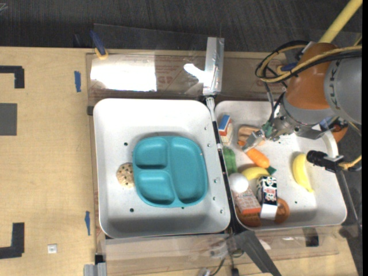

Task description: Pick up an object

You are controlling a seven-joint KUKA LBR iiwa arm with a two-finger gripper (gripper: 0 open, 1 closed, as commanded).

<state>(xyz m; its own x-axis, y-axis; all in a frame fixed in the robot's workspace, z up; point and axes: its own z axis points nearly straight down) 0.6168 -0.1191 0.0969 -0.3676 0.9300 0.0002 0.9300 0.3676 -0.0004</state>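
Note:
My gripper hangs over the upper left part of the right bin, just above an orange carrot and beside a tan bread-like piece. Nothing shows as held. Below the carrot lie a small yellow fruit, a white ball, a black-and-white carton and a brown item. A yellow banana lies to the right. A small colourful box and a green piece sit against the bin's left wall.
The left bin holds a teal divided plate and a cookie at its left. The grey arm with its orange band and cables covers the right bin's upper right. A clear panel stands behind the bins.

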